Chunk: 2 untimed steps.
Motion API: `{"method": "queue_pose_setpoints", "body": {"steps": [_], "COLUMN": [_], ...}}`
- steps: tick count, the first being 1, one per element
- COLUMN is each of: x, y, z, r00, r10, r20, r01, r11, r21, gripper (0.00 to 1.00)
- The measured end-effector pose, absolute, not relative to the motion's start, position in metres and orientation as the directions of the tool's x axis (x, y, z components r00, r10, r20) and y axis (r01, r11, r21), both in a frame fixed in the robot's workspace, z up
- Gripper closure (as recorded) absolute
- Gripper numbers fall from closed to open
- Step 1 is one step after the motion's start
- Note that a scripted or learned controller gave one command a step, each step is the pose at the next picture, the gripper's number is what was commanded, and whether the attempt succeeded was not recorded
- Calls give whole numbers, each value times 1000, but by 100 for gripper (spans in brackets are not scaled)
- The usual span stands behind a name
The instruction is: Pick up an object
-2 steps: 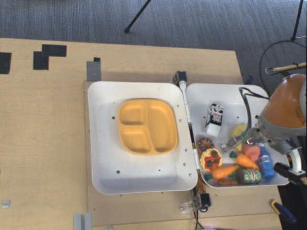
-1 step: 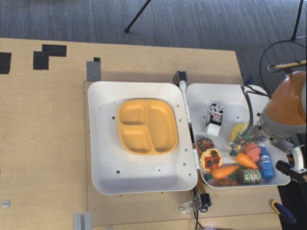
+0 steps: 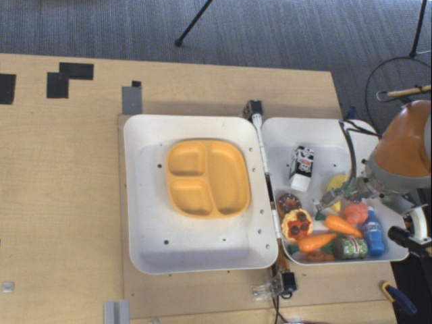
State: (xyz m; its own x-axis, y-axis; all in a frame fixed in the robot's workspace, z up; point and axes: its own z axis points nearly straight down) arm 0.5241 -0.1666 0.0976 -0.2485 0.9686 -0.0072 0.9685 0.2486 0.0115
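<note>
Claw [image 3: 335, 198], grip state unclear, hovers over crowded toys near right bin's [image 3: 317, 132] front edge.

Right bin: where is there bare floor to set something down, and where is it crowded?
In the right bin, bare floor lies along the far wall, above and beside the black-and-white carton. The near end is crowded: carrots, pizza slice, blue bottle and the gripper. The left bin has bare margins around the yellow tray.

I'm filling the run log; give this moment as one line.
arm: over right bin | tool: low among toys, by carrots | grasp: unconfirmed | left bin: yellow tray
</note>
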Motion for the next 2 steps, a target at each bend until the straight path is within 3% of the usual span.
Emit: {"method": "queue_pose_setpoints", "body": {"steps": [1,2], "x": [526,615], "y": [-166,-114], "z": [108,88], "r00": [-249,-228], "r10": [969,974], "r20": [-9,-1], "r01": [968,974], "r11": [249,228], "r21": [15,7], "gripper": [100,100]}}
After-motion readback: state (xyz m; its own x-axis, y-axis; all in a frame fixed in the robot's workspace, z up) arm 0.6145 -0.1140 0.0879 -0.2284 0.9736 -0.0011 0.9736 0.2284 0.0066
